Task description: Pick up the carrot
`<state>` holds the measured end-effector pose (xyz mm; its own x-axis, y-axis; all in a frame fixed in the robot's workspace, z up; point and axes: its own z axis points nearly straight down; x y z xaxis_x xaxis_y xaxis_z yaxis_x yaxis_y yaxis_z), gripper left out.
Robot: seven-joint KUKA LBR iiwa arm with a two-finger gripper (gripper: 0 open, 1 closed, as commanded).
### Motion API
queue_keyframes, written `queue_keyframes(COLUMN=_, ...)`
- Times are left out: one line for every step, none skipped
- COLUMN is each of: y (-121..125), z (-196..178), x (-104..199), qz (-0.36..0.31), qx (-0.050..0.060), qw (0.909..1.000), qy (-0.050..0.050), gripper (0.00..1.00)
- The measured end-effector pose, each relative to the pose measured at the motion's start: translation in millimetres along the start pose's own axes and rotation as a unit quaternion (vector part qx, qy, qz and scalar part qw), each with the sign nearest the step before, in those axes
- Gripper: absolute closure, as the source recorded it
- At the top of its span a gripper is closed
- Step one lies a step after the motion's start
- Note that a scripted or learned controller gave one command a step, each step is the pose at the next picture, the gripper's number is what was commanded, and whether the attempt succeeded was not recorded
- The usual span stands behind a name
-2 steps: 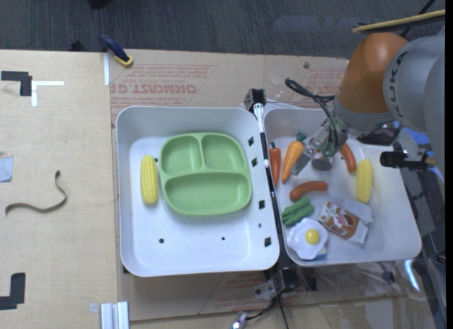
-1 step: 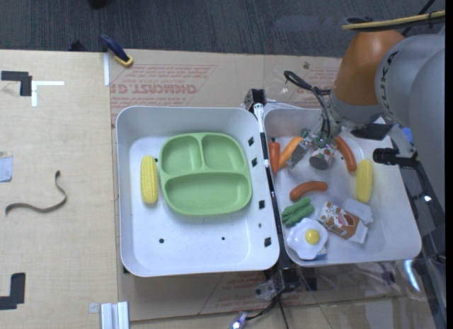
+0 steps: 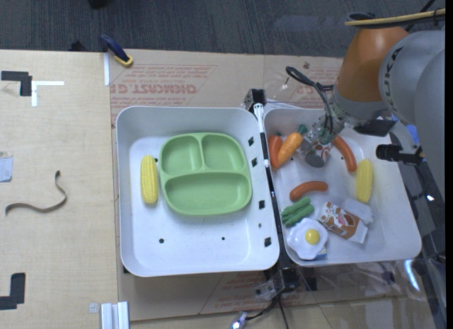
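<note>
An orange carrot (image 3: 287, 148) with a green top lies tilted at the back left of the right bin (image 3: 396, 246), leaning against a red sausage (image 3: 274, 152) at the bin's left wall. My gripper (image 3: 316, 143) hangs low in the same bin, just right of the carrot's green end, with the arm's orange band above it. Nothing shows between the fingers, and the arm hides their spacing.
The right bin also holds a red sausage (image 3: 345, 152), a second red sausage (image 3: 308, 189), a corn cob (image 3: 364, 180), a green pea pod (image 3: 297, 211), a fried egg (image 3: 308, 238) and a small carton (image 3: 341, 221). The left bin (image 3: 134, 243) holds a green divided plate (image 3: 205, 173) and a corn cob (image 3: 148, 178).
</note>
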<state>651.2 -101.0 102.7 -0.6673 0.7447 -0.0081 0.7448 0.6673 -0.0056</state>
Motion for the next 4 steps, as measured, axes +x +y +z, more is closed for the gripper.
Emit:
queue_keyframes(y=0, z=0, x=0, qz=0.000, qx=0.000, qw=1.0000, qy=0.000, gripper=0.00)
queue_keyframes(y=42, z=-91, x=75, qz=0.058, qx=-0.003, qw=0.9983, qy=0.003, gripper=0.00)
queue_keyframes(y=41, z=-90, x=74, qz=0.059, qx=-0.002, qw=0.9983, qy=0.003, gripper=0.00)
queue_keyframes(y=41, z=-90, x=74, qz=0.059, qx=-0.002, qw=0.9983, qy=0.003, gripper=0.00)
